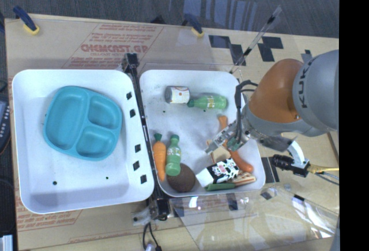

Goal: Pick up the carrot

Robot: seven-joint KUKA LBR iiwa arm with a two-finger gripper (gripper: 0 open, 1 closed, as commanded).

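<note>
The carrot (159, 156), orange with a green top, lies along the left wall of the right bin (190, 114), beside an upright green bottle (173, 155). My gripper (223, 142) hangs low over the right side of that bin, well to the right of the carrot and just above a cow-patterned carton (222, 171). A small orange piece (222, 122) shows just behind the gripper, and a longer orange-red item (243, 162) lies in front of it by the bin's right wall. The arm's orange band (275, 94) covers the bin's right rim.
The right bin also holds a can (177, 94), a green bottle on its side (209, 102), a brown ball (183, 178) and a green stick (222, 187). In the left bin (34, 186) rests a blue divided plate (83, 122).
</note>
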